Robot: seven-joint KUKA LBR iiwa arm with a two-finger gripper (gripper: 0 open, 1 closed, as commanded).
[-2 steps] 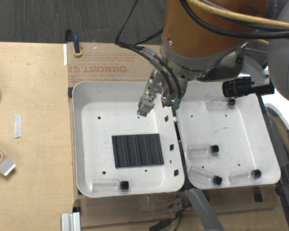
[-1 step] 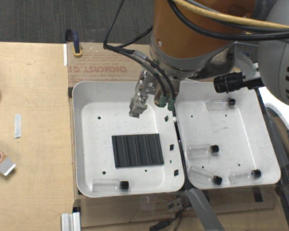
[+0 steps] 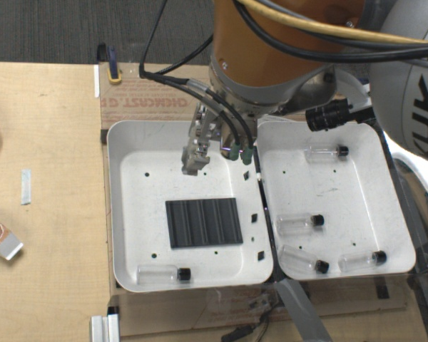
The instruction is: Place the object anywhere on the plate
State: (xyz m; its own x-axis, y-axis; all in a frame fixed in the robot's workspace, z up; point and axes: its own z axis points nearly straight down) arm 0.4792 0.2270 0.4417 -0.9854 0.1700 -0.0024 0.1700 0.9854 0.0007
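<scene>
Table [image 3: 43,120]: pale wood-look top, matt, smooth. Left bin [image 3: 128,191] and right bin [image 3: 371,212]: white plastic, slight sheen. Plate [image 3: 203,221]: dark, ribbed, matt. Vials [image 3: 160,274]: clear plastic or glass, black caps. Claw [image 3: 195,164]: grey bare metal, dull. Arm band [image 3: 285,27]: orange, glossy. Cables [image 3: 171,41]: black rubbery.

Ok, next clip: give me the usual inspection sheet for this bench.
Surface: two white bins side by side, left bin and right bin, on a tan bench.
Job's things: dark ribbed plate in the left bin; a clear vial by that bin's near edge.
Clutter: four more clear vials with black caps in the right bin; small items on the bench at left.
Hand: hand above the left bin, beyond the plate; nothing seen between its fingers.
Cables: black cables run along the arm.
Surroundings: dark floor beyond the bench.
</scene>
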